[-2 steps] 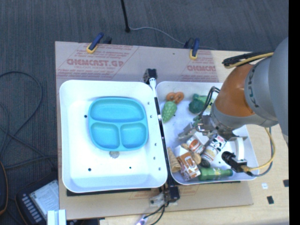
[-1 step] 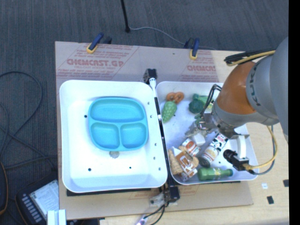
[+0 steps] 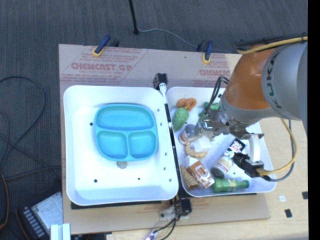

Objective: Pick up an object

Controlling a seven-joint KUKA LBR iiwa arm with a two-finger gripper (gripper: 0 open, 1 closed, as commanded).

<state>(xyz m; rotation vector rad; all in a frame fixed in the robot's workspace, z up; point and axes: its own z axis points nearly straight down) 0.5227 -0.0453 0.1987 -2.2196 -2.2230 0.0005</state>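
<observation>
I see the arm [image 3: 265,84] reaching in over the right bin [image 3: 267,181], its orange band and grey wrist covering much of that bin's far half. The gripper [image 3: 206,125] sits low among the clutter, near the bin's centre, and I cannot tell how the claw stands, because the wrist body and the objects around it hide it from me. Taking the right bin as my landmark: a green strawberry-shaped toy [image 3: 180,116] lies against its left wall toward the far end, with an orange pretzel-like piece [image 3: 188,103] just beyond it near the far left corner. Just left of the gripper is a small round metallic item [image 3: 189,132], touching or nearly touching it. A green bottle [image 3: 230,185] lies on its side along the bin's near wall, and a brown printed packet [image 3: 199,174] rests beside it toward the near left corner. A dark bottle with a white label [image 3: 225,164] lies tilted just above the green bottle. Left of the right bin, touching it wall to wall, is the left bin [image 3: 80,184], which holds a blue divided tray [image 3: 125,132] in its middle. Both bins stand on a brown board [image 3: 100,66] held by clamps at its far edge.
</observation>
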